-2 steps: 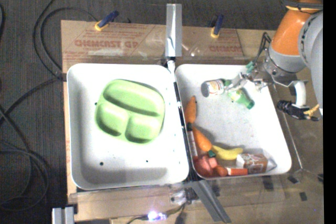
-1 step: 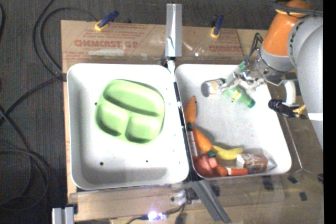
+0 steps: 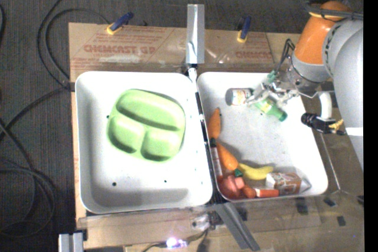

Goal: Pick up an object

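Observation:
My gripper (image 3: 270,95) hangs low over the back of the right bin (image 3: 307,144), the arm coming in from the right. A small white can (image 3: 237,95) with a dark label lies on its side just left of it. A green and yellow item (image 3: 277,111) lies right under the gripper, partly hidden by it. Whether either one is touched I cannot tell. Along the bin's left wall lie an orange carrot (image 3: 214,124) and a second carrot (image 3: 227,157). At the front sit a banana (image 3: 257,171), a red fruit (image 3: 231,186) and a brown box (image 3: 289,182).
The left bin (image 3: 94,186) holds a large green compartment tray (image 3: 147,124). A metal divider post (image 3: 195,32) stands at the back between the bins. Clamps (image 3: 120,22) hold the cardboard base. Cables run across the floor at the left.

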